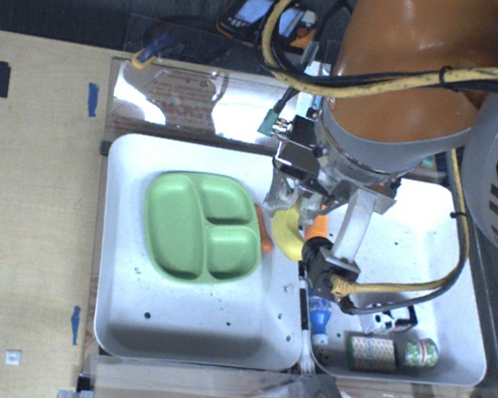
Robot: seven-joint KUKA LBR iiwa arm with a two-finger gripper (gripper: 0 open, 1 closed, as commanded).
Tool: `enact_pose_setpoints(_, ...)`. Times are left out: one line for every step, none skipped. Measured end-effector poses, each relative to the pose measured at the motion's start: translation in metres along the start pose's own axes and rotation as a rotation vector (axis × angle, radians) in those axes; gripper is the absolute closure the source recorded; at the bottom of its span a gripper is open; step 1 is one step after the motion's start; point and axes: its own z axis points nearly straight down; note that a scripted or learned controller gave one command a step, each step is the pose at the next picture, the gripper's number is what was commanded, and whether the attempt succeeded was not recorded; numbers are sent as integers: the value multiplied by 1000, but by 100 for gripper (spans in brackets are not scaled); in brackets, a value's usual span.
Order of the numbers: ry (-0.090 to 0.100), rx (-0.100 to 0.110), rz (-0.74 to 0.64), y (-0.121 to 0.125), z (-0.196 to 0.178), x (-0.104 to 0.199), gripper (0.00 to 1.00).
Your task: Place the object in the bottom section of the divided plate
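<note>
From above, the arm (pixel 412 97) hides the gripper (pixel 300 201) so far that its state cannot be told, while the green plate (pixel 203 226) lies open and bare in the left bin (pixel 121 313), and the yellow object (pixel 287 234), half covered, sits just below the gripper at the plate's right edge.

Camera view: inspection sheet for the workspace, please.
Surface: two white bins side by side on a wooden bench.
Job's things: green divided plate in left bin, sections bare; yellow object at the bins' shared edge, under the gripper.
Clutter: green can and blue item in right bin.
Grippers: low over yellow object; grasp unclear.
Cables: yellow hoses along arm.
Surroundings: blue tape marks.
</note>
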Motion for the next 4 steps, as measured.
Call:
enact_pose_setpoints(-1, 3, 184, 40, 63, 33, 100)
enact_pose_setpoints(-2, 3, 468, -3, 36, 9, 100)
enact_pose_setpoints(3, -1, 570, 44, -26, 42, 100)
enact_pose_setpoints(2, -1, 853, -5, -25, 19, 100)
